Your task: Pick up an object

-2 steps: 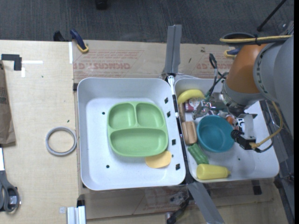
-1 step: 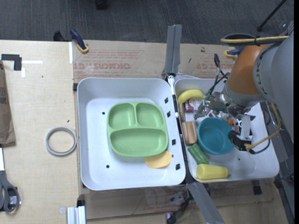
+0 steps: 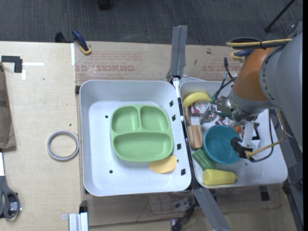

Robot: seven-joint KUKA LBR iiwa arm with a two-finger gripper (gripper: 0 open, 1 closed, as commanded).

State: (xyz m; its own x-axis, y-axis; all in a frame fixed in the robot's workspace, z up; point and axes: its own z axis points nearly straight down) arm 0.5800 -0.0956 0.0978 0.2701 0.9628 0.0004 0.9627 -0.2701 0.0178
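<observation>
Several small objects crowd the right bin (image 3: 274, 174): a blue bowl (image 3: 220, 144), a yellow banana (image 3: 196, 98), a yellow piece (image 3: 219, 177) and a tan block (image 3: 195, 136). The gripper (image 3: 217, 110) hangs just above the bowl's far rim; its state cannot be told. A green divided plate (image 3: 142, 133) lies in the left bin (image 3: 91, 143).

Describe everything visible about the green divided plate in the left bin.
The green divided plate is pale green, plastic-looking, rounded-rectangular, with three compartments: two small ones at the far side, one wide one nearer the camera. It lies flat, right side up, mid-floor in the left bin. A yellow disc-like piece sits at its near right corner, apparently touching.
</observation>
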